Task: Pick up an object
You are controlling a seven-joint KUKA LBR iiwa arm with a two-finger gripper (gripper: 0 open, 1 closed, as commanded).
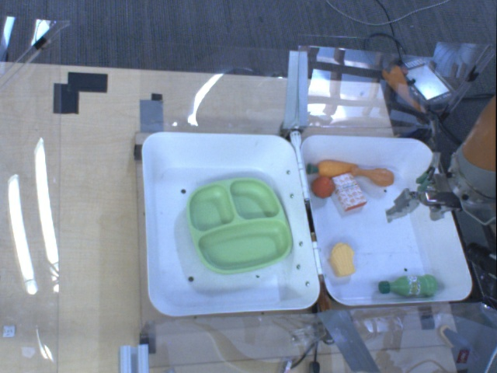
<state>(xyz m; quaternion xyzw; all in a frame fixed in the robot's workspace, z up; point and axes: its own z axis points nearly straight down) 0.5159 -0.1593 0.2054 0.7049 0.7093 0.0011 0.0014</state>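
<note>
A pale wood-grain desk (85, 231) carries two shallow white bins with rounded corners and smooth, glossy walls. The left bin (159, 208) holds a matte light-green plastic tray (239, 225), a rounded rectangle moulded into three compartments, two small ones toward 12 o'clock and one broad one toward 6 o'clock, the whole turned slightly anticlockwise. The right bin (446, 247) holds the small loose objects. At its 11 o'clock corner lies an orange carrot-like piece (336, 167), long axis running from 9 to 3 o'clock, and just beside it toward 3 o'clock a tan, club-shaped piece (376, 177) on nearly the same line. A round red ball-like thing (323, 186) sits under them, touching or almost touching a small red-and-white carton (350, 192), boxy and tilted. Toward 6 o'clock rests a lumpy yellow object (342, 259), oval, long axis near 12 to 6. Along the 5 o'clock edge lies a smooth green plastic bottle (410, 287) on its side, axis 9 to 3, its dark cap pointing to 9 o'clock. The metal gripper (418, 203) hangs over the bin's 3 o'clock side, its fingers spread apart with nothing between them, well apart from every object.
</note>
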